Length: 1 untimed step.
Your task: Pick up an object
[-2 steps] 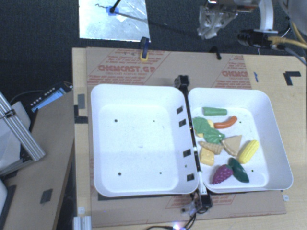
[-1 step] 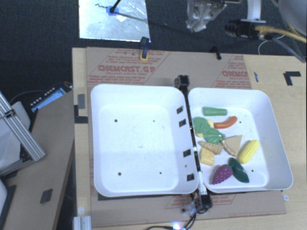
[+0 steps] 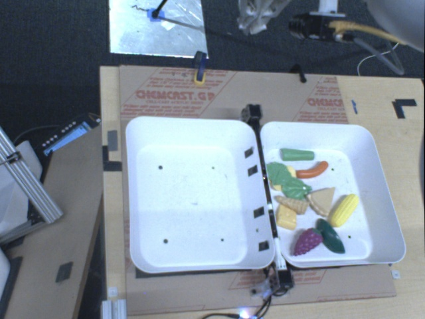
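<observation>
The right bin (image 3: 378, 171) holds several toy foods: a green pepper-like piece (image 3: 296, 155), an orange carrot (image 3: 312, 171), a green leafy piece (image 3: 287, 179), a tan wedge (image 3: 323, 200), a yellow corn cob (image 3: 343, 209), a small yellow piece (image 3: 287, 215), purple grapes (image 3: 307, 241) and a dark green piece (image 3: 330, 236). My gripper (image 3: 259, 12) hangs high at the top of the camera view, far behind the bins and above the dark floor, with nothing visible between its translucent fingers.
The left bin (image 3: 192, 191) lies beside the right one, joined by a black hinge strip (image 3: 260, 185). Both rest on a cardboard sheet (image 3: 172, 92). A shiny metal plate (image 3: 157, 17) lies at the back left. Cables (image 3: 372, 35) run at the top right.
</observation>
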Motion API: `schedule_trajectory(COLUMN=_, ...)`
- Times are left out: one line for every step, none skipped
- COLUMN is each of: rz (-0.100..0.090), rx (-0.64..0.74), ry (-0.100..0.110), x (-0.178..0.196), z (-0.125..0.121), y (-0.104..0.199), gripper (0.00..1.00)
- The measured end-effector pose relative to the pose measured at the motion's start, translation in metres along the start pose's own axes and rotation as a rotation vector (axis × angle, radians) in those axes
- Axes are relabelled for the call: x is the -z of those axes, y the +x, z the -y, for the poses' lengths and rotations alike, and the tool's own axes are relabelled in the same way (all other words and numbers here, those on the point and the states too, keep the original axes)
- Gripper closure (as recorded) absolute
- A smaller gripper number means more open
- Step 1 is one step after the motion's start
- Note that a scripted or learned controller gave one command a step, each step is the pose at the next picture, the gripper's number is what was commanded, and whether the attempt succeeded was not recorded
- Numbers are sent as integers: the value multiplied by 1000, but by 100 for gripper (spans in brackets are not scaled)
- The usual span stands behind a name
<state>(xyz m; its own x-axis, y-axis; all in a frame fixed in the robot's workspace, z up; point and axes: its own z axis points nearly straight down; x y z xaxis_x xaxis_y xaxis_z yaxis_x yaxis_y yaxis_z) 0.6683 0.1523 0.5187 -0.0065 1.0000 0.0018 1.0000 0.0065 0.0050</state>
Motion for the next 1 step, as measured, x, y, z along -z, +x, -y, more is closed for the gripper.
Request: schedule_trajectory(rz=-1, rx=1, ry=1, x=18, z=0, y=49, gripper=100)
